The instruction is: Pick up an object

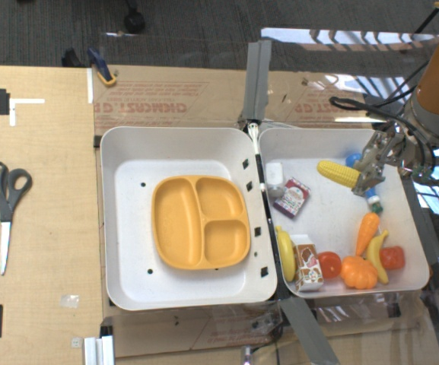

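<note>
Two shallow white bins are seen side by side on the surface (44, 280). The left bin (120, 226) is occupied by a yellow divided plate (201, 221) lying near its middle. The right bin (413, 219) is filled with small toy foods. An ear of corn (338, 173) is found towards the far edge of the right bin, with a blue item (353, 160) just behind it. A dark red packet (294, 198) is placed near the bin's left edge, beside a small white block (274, 175). Along the near edge, a banana (285, 253) is set at the left corner, then a small carton (306, 263), a tomato (329, 265), an orange pumpkin-like piece (358, 272) and a red item (392, 258) with a second banana (377, 252) across it. A carrot (367, 233) is seen tilted just above these.

The gripper (368, 179) is lowered into the far right part of the right bin, just to the right of the corn. How far its fingers are parted cannot be told, and nothing is seen held between them. A small blue-and-white item (373, 201) is noted just below it.

A pair of scissors (6, 200) is laid near the surface's left edge, and a blue clamp (102, 67) near its far edge.
</note>
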Available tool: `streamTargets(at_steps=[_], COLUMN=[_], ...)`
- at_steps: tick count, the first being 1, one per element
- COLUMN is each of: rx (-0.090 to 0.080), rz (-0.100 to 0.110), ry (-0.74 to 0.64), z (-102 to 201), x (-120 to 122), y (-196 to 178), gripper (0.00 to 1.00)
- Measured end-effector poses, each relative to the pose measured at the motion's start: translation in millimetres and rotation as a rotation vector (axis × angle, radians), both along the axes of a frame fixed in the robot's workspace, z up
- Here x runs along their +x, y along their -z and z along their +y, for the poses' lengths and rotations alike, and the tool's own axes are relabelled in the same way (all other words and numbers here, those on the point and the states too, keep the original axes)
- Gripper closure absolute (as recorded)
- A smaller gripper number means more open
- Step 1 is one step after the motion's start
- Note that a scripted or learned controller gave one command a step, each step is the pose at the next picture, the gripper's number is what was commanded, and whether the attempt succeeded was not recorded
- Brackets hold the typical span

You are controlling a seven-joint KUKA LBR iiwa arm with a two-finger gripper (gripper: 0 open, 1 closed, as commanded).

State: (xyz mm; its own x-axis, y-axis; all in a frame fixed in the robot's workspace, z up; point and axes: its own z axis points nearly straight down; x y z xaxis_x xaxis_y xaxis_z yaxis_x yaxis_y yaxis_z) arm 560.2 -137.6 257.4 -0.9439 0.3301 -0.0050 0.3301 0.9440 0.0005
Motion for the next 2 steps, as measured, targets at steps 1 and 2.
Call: streamTargets(at_steps=[1,2], rx=[0.000,0.001], rz=[0.001,0.004], ry=[0.000,0.073], z=[0,-28], x=[0,-12], y=[0,100], gripper=[0.00,0.00])
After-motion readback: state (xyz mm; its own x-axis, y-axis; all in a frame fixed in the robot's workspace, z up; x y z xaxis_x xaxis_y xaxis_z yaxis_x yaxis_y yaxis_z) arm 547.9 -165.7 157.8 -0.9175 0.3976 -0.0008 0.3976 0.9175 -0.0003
